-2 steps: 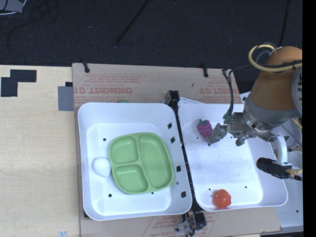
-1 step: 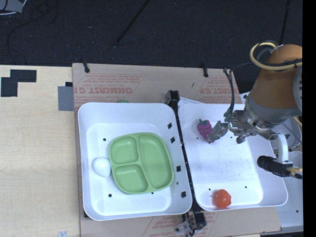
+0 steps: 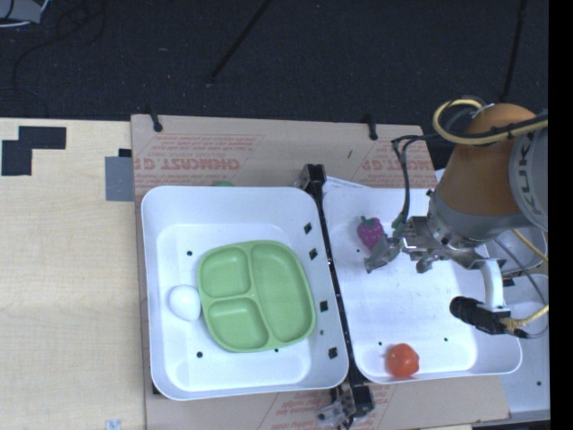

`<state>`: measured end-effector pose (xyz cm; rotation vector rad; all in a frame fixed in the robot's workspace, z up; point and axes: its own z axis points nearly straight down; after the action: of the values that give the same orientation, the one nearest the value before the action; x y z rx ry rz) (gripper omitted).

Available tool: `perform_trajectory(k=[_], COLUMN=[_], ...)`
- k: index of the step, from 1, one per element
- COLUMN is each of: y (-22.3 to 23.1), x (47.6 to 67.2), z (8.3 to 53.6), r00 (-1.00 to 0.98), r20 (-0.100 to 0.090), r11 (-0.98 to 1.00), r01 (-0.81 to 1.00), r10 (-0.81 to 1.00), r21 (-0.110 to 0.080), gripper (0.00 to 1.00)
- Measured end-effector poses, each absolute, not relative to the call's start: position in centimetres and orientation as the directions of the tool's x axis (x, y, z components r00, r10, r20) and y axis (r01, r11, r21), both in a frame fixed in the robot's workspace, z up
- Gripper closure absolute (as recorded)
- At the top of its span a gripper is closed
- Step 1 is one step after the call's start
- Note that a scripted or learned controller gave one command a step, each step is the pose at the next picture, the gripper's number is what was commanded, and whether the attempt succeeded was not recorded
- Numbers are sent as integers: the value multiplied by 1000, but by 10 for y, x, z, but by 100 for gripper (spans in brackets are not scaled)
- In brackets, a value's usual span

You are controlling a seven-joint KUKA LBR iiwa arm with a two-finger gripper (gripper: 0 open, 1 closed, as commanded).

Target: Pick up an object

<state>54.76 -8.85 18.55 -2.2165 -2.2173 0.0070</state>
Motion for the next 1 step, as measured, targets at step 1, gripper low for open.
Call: perform_trajectory(k=[1], y=[-95], x=[552], z=[136], r00=[0], r20=[1], r11=[0], r01=[1000], r10=[1000], r21=[-8], gripper=[0])
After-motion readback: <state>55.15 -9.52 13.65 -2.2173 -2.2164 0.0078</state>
